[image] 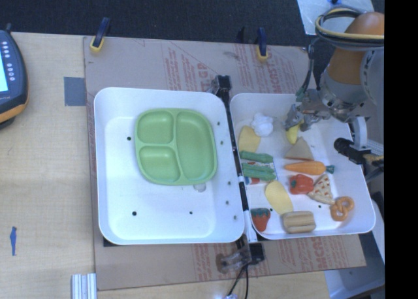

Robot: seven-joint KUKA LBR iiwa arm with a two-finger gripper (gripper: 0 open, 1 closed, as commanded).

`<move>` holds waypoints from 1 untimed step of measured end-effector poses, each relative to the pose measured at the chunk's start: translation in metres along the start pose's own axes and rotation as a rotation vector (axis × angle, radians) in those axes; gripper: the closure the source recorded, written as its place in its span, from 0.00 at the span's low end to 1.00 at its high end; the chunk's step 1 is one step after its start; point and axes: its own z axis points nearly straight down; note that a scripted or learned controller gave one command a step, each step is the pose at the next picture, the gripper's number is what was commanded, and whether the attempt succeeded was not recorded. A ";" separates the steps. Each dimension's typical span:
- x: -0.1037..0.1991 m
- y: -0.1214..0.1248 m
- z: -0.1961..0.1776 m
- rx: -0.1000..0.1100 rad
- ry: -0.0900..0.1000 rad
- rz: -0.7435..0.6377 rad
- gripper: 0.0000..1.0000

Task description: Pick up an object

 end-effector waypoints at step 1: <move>0.068 -0.015 -0.021 -0.012 -0.002 -0.001 1.00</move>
